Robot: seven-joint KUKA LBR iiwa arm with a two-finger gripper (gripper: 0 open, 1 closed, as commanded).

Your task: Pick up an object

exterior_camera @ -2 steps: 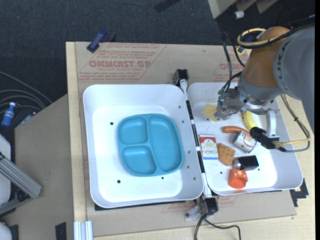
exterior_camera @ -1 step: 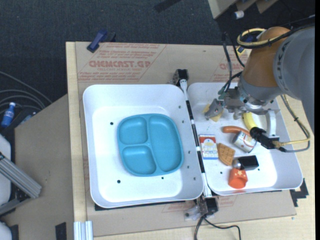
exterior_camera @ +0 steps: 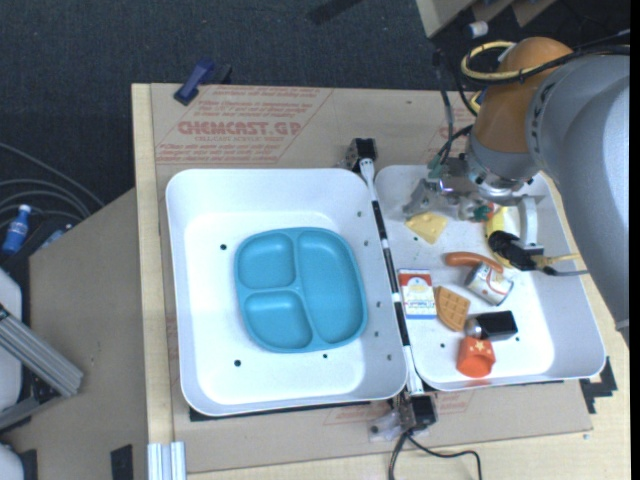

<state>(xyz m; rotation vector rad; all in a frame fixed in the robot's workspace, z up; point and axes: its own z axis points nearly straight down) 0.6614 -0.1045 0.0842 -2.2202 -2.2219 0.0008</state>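
My gripper (exterior_camera: 447,190) hangs over the far part of the right bin (exterior_camera: 570,353), below the orange band of the arm (exterior_camera: 505,118). Just in front of it lies a yellow cheese wedge (exterior_camera: 430,227); whether they touch is unclear. Further toward the front are a brown sausage (exterior_camera: 467,260), a small silver can (exterior_camera: 490,285), a red and white box (exterior_camera: 416,294), a waffle-like cracker (exterior_camera: 453,308), a black block (exterior_camera: 492,324) and an orange cup (exterior_camera: 476,356). A yellow item (exterior_camera: 497,219) is partly hidden beside the wrist.
The left bin (exterior_camera: 200,208) holds a blue divided plate (exterior_camera: 298,288). A black rail (exterior_camera: 385,258) runs between the two bins. The grey arm covers the right bin's far right corner. A blue clip (exterior_camera: 195,81) lies beyond the bench's back edge.
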